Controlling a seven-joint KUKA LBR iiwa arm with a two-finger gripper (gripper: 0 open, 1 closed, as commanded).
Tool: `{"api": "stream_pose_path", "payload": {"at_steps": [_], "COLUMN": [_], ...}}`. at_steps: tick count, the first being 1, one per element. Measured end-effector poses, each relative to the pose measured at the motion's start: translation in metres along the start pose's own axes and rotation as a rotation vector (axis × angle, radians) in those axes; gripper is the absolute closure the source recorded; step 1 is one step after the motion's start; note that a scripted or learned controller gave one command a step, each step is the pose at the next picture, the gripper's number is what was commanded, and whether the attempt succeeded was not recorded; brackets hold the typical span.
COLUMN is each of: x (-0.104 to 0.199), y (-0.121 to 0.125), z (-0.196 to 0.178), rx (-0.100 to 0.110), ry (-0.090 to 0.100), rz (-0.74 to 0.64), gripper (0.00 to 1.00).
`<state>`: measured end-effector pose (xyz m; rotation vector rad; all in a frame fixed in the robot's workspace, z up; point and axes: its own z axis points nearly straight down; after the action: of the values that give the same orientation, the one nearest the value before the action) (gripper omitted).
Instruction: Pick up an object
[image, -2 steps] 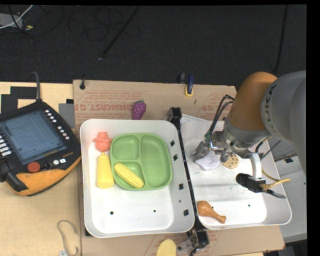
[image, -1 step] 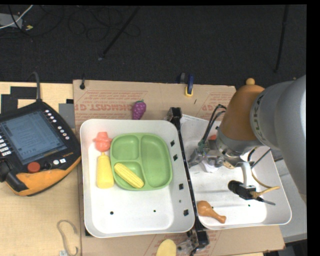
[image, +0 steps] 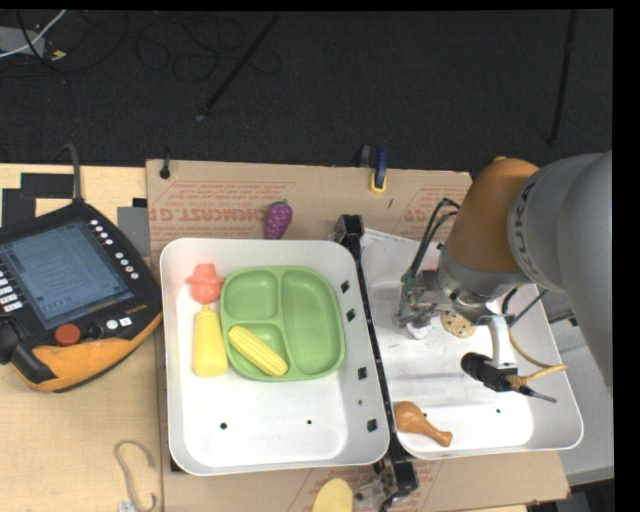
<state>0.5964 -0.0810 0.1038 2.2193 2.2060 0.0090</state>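
Where end effector (image: 418, 322) hovers, cookie (image: 458, 323) beside.

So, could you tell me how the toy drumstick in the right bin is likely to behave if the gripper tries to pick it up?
The drumstick looks like smooth, glossy plastic, so it is probably light and stiff but may slip between fingers. Its rounded, bulbous end suggests it could roll or pivot when nudged. It lies close to the right bin's near wall, which may limit approach.

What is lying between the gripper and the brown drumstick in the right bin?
Bare white bin floor separates gripper from drumstick, seen in the camera view.
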Motion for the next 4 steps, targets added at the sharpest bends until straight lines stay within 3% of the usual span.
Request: {"api": "stream_pose_path", "payload": {"at_steps": [2,3,4], "x": [-0.014,-0.015,0.023], "y": [0.002,0.002,-0.023], "z": [-0.118,-0.124,-0.131], "rx": [0.009,0.014,0.017], "ry": [0.004,0.006,0.007], "rz": [0.001,0.001,-0.007], "gripper": [1.00,1.00,1.00]}}
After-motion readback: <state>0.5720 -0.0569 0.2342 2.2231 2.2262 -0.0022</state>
